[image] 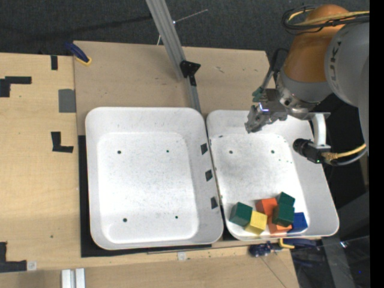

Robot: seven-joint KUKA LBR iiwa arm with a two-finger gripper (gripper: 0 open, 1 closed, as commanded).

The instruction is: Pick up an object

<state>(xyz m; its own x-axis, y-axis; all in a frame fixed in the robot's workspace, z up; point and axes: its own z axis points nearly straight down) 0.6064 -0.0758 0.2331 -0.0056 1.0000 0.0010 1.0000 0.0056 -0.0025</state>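
Several small blocks are lying heaped together in the near end of the right bin: a dark green block, a yellow block, an orange block, a second green block standing a little taller, and a blue block at the edge of the heap. They are touching one another, pressed toward the bin's near rim, and all of them are sitting well apart from the gripper, on the side of the bin opposite to it.

The gripper is hanging over the far rim of that same bin, near the corner closest to the left bin, with its tip pointing down and slightly toward the left bin. How wide it is standing cannot be told; it is dark and small against the white rim, and no block is showing at its tip. Behind it, the arm's orange band and grey casing are rising toward the view's right, the wrist bending down steeply over the bin's far edge. A black cable fitting is sticking out just beside the gripper, over the bin's outer wall. Beyond the gripper, a slanted metal pole is crossing the wooden bench.
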